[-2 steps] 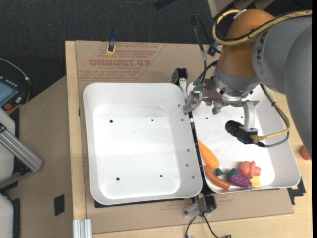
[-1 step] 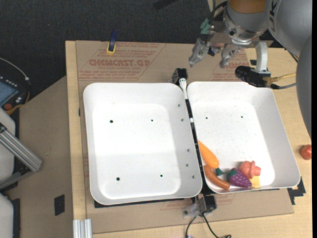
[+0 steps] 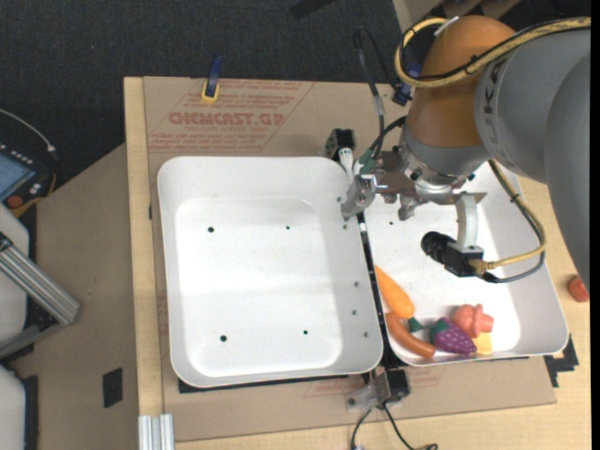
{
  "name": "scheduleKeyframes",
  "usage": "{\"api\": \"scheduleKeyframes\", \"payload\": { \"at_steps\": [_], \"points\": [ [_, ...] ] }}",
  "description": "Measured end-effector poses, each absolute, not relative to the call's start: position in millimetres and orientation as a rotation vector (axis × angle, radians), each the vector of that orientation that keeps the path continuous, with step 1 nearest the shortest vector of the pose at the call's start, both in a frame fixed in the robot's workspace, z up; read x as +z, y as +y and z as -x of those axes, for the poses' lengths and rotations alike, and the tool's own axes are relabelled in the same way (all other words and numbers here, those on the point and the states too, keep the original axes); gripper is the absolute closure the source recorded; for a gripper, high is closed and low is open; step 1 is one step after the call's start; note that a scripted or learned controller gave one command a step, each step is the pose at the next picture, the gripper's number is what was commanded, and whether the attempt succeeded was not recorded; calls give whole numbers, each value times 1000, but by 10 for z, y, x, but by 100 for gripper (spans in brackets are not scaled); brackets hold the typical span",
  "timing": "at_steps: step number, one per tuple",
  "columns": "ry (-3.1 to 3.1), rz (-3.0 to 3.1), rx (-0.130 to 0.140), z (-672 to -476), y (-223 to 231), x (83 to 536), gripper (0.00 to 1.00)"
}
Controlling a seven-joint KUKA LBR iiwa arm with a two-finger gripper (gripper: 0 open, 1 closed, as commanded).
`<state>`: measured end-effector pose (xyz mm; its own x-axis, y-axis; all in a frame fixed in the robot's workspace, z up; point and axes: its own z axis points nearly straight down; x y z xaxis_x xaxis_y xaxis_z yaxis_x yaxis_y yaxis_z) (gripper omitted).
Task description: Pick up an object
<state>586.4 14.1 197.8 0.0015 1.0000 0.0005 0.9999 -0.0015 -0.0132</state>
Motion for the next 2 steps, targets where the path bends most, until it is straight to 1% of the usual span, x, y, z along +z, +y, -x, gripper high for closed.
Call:
{"api": "scheduleKeyframes", "payload": {
  "at_steps": [1,2],
  "points": [
    [-2234,2233,-21,-6260,-239,4976,0],
    [-2223,2214,3,-5871,167,4597,0]
  ]
}}
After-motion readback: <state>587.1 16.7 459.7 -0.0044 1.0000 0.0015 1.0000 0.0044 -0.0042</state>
